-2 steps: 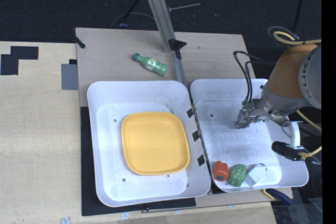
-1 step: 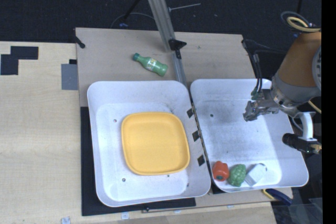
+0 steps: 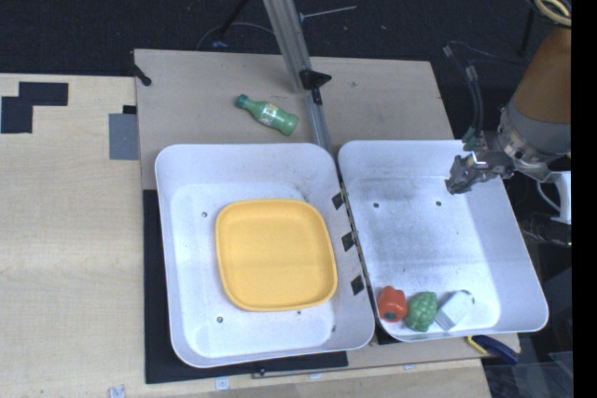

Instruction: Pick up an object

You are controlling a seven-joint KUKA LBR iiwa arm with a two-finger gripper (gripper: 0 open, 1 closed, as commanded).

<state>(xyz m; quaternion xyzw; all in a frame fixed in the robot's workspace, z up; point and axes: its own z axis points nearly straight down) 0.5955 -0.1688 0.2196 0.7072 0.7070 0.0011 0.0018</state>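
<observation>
Hovering over the far right corner of the right bin (image 3: 485, 238), gripper (image 3: 460, 183) hanging with nothing between its fingers; opening too small to tell. Lying clustered at that bin's near edge: red pepper (image 3: 392, 302), green vegetable (image 3: 421, 310), grey-white block (image 3: 451, 309). Resting in the left bin (image 3: 177, 200): yellow plate (image 3: 276, 253).

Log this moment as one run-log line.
gripper: over right bin far edge, nothing between its fingers | red item, green item, grey-white item: near corner | yellow plate: left bin | green bottle: bench
</observation>
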